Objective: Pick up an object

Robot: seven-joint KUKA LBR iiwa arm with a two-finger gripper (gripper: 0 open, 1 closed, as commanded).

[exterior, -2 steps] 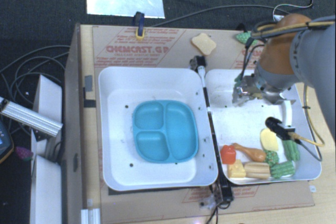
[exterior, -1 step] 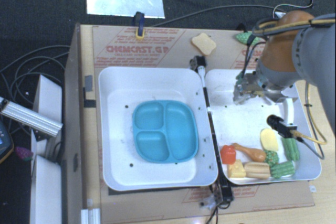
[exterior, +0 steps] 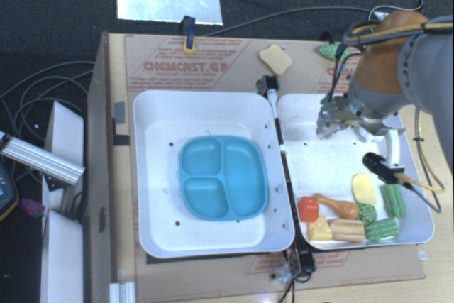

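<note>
A blue divided plate (exterior: 222, 177) lies in the left bin (exterior: 152, 117). Red lettering on the cardboard (exterior: 186, 67) behind is too blurred to read. The hand (exterior: 330, 125) hangs over the right bin's (exterior: 301, 106) far end; its opening I cannot tell. Toy food (exterior: 349, 213) crowds that bin's near corner.

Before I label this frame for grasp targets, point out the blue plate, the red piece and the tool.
Blue plate (exterior: 223, 177), camera view, centre divider.
Red piece (exterior: 308, 209), camera view, top face.
Tool (exterior: 330, 125), camera view, between fingertips.
</note>
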